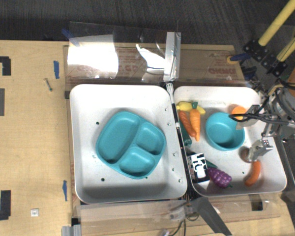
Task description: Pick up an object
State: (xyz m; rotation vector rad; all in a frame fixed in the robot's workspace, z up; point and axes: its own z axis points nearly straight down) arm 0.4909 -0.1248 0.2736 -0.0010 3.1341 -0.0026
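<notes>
Hand (pixel 257 150) over right bin (pixel 226 95), sausage (pixel 253 173) just below

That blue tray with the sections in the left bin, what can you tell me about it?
The divided plate is teal and looks like smooth plastic. It has rounded corners and three compartments: one large one on the left and two smaller ones on the right. It lies flat, right side up and turned at an angle, near the middle of the left bin. It holds nothing, and only the bin floor touches it.
</notes>
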